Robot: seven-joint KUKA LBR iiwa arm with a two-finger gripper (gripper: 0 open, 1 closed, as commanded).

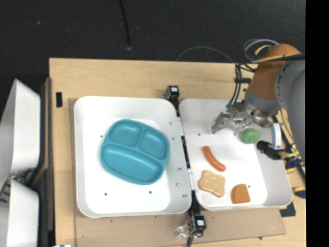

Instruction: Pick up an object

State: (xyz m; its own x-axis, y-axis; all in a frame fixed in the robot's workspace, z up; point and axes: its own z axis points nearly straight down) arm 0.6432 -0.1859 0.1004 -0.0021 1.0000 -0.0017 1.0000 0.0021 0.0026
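- Left bin (82, 153) sits in the left half of the frame and holds 1 teal plate (134, 151) with 3 compartments, lying flat near the bin's middle; nothing rests on it, so it looks like a drop spot rather than a target.
- Right bin (277, 189) touches the left bin along the centre seam and carries the loose items, which is why the arm works on this side.
- Sausage (214, 158), red-orange, lies at a slant in the middle of the right bin, apart from everything else.
- Toast (212, 183), tan, lies flat near the bin's lower left corner, just below the sausage.
- Orange piece (240, 193), smaller, sits at the lower edge, just right of the toast and not touching it.
- Gripper (235, 121) hangs low over the upper part of the right bin, reaching in from the frame's right; whether it is spread or closed I cannot tell from this angle.
- Green ball (251, 135) lies just right of and below the gripper, close beside it; I judge it the likely pick, though nothing shows it being held.
- The task looks barely begun: all 4 items appear to rest in the bin.
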